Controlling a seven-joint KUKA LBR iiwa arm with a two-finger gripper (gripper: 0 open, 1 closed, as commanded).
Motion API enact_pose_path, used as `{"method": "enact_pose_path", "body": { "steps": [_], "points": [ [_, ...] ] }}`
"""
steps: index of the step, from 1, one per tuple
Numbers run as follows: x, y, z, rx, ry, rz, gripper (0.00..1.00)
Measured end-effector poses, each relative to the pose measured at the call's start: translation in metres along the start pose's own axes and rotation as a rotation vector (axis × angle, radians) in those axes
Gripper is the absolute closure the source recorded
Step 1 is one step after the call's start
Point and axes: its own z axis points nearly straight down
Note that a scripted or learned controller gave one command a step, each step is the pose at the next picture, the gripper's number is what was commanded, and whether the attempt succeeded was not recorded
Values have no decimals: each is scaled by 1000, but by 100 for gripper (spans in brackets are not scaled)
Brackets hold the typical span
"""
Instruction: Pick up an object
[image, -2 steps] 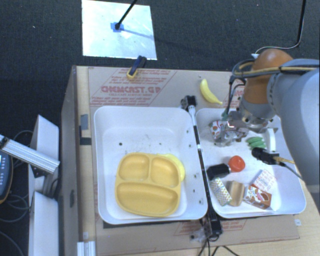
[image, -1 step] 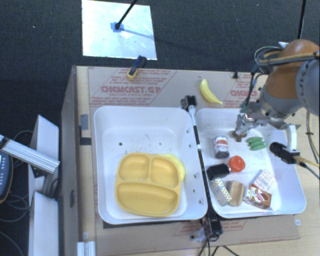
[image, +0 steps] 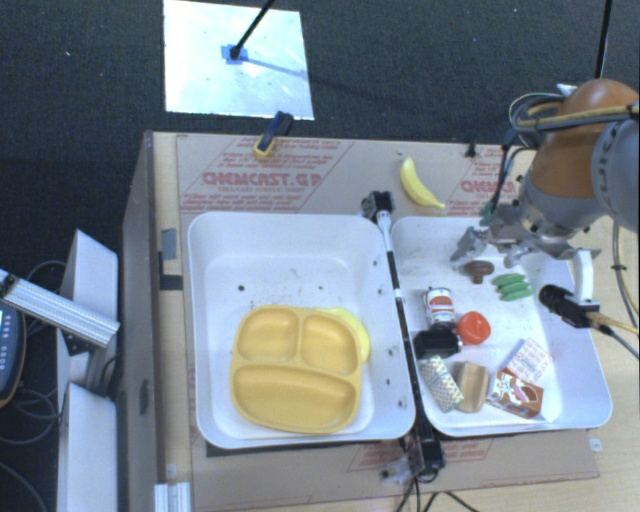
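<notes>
Yellow divided tray (image: 296, 368) at front of left bin (image: 215, 250). Banana (image: 420, 186) on bench just behind right bin (image: 590, 405); can (image: 438, 304), orange ball (image: 473, 327), wrapped packets (image: 518, 380) toward front edge, green pods (image: 513, 288) mid-bin. Gripper (image: 478, 255) over back edge beside brown piece (image: 480, 269), grip state cannot tell.

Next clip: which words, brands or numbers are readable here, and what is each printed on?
"CHEMCAST GP", red, on the brown protective sheet behind the left white bin; it recurs faintly near the yellow banana.
Small can with red-and-white label in the right white bin: print too small to read.
Red-and-white packet: print blurred.
</notes>
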Motion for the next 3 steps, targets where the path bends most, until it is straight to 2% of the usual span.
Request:
{"method": "enact_pose_path", "body": {
  "steps": [1,2,3],
  "points": [
    [-72,47,89,4,0,1,0],
    [-34,17,86,0,1,-2,0],
    [-35,18,75,-4,0,-5,100]
  ]
}}
